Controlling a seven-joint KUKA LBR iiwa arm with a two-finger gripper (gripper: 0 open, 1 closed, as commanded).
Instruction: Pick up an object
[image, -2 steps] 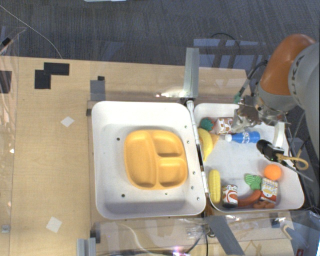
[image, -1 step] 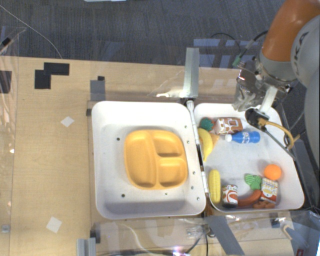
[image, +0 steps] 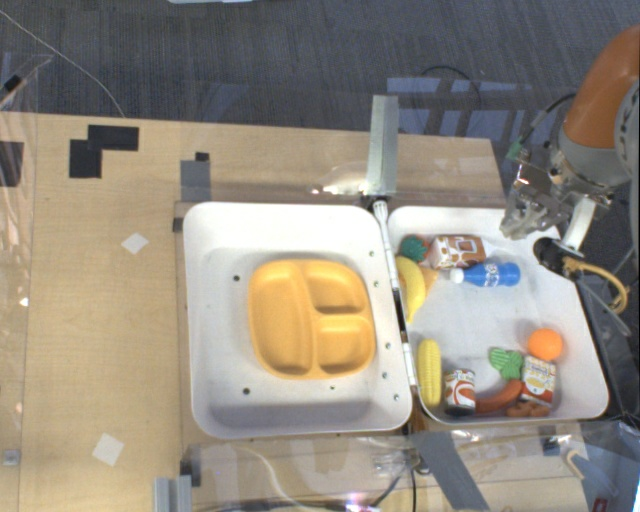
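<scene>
1. The grey robot arm with the orange band (image: 603, 90) comes in from the right side, up high.
2. Its tool (image: 524, 222) hangs over the top right edge of the right white bin (image: 590, 330). It is not clear how wide the tool is open. Nothing shows inside it.
3. The right bin holds many small toys, and any of them could be picked up.
4. A blue and white plastic bottle (image: 489, 275) lies on its side near the top of the bin, a little below and to the left of the tool.
5. A brown and white snack pack (image: 455, 250) lies just beside the bottle, to its upper left.
6. A yellow toy banana (image: 411, 282) lies along the left wall of the bin.
7. A yellow toy corn cob (image: 429, 370) lies lower down by the same wall.
8. A small orange ball (image: 545, 344) sits near the right side, well below the tool.
9. A green leafy toy (image: 506, 360) lies just left of the ball.
10. A brown toy sausage (image: 497, 400) lies at the bottom of the bin.
11. The left white bin (image: 215, 300) holds a yellow plastic tray with three parts (image: 310, 318).
12. Both bins sit side by side on the light wood table (image: 90, 330).
</scene>
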